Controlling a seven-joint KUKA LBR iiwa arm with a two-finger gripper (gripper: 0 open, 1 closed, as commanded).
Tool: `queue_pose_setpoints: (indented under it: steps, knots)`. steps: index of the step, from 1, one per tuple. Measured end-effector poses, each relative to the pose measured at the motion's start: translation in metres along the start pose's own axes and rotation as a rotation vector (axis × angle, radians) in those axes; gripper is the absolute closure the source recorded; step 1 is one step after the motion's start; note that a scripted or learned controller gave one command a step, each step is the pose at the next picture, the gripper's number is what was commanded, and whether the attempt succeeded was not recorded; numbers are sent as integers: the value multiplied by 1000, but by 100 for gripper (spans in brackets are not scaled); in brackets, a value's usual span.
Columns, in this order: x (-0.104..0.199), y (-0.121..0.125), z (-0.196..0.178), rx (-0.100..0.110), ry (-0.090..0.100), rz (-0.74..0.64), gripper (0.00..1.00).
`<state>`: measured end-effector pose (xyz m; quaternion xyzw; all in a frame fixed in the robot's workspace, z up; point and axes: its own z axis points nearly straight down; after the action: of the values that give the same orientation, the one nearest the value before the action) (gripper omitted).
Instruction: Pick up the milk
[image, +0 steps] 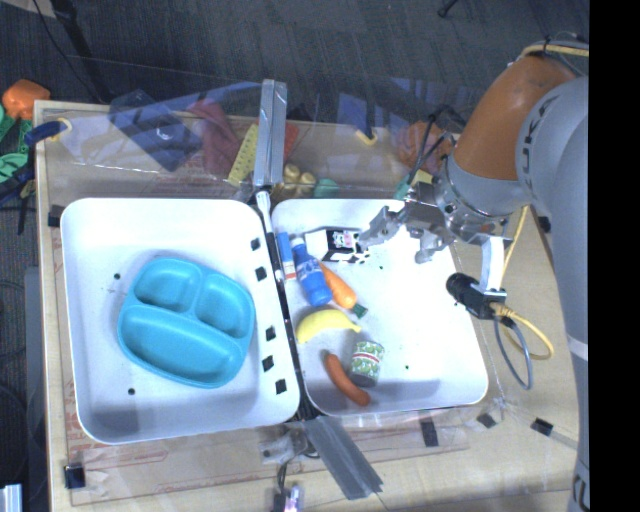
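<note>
The milk (344, 243) is a small white carton with black cow spots, lying near the back-left of the right bin (440, 340). My gripper (401, 239) hangs over the back of that bin, just right of the carton. Its fingers (376, 228) are spread open with nothing between them. The near finger's tip is close beside the carton, but I cannot tell whether they touch.
Along the right bin's left side lie a blue bottle (308, 275), a carrot (341, 288), a banana (327, 323), a small can (366, 360) and a sausage (345, 379). A blue divided plate (188, 320) sits in the left bin (90, 240).
</note>
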<state>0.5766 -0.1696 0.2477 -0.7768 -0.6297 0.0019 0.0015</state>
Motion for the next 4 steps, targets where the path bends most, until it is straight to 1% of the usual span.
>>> queue_pose_setpoints:
  steps: [1,2,3,4]
  knots:
    - [0,75,50,2,0,-76,0]
    - [-3,84,130,0,2,-263,0]
    - [-1,87,116,-6,1,-272,100]
    - [-1,87,116,-6,1,-272,0]
